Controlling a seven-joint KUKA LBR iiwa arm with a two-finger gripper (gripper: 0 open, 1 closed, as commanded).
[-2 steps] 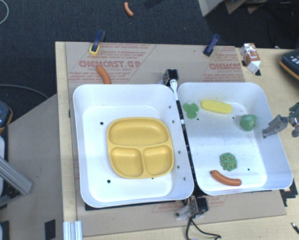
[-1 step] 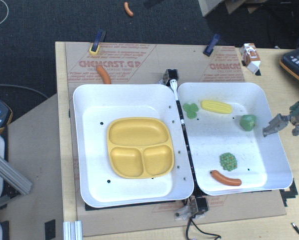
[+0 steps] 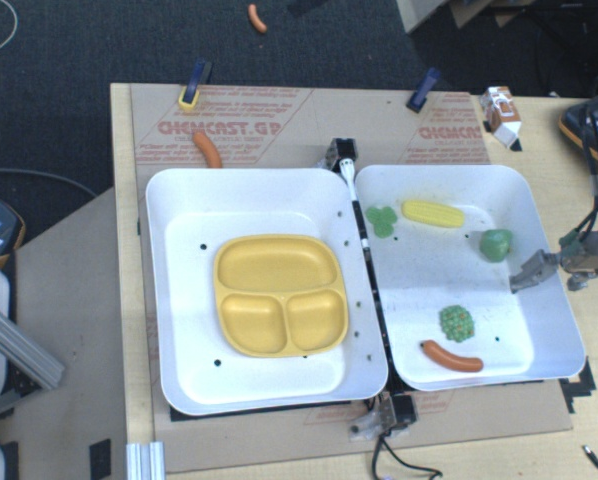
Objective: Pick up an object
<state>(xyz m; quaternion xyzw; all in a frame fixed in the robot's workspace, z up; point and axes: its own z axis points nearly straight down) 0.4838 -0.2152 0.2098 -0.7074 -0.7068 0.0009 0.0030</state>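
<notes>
Five toy foods lie in the right bin (image 3: 539, 358), all on the far side of the gripper (image 3: 539, 268) from the arm's wrist, which reaches in over that bin's right wall. From the camera view, whether the gripper is open or shut cannot be told, and nothing shows held in it. Nearest is the green ball (image 3: 495, 245), just beside the gripper tip and slightly up-frame. The broccoli floret (image 3: 457, 322) sits down-frame and leftward, the sausage (image 3: 452, 357) beyond it with its long axis running nearly left-right. The corn cob (image 3: 432, 213) lies farther left and up-frame, beside a green leafy piece (image 3: 382, 220).
</notes>
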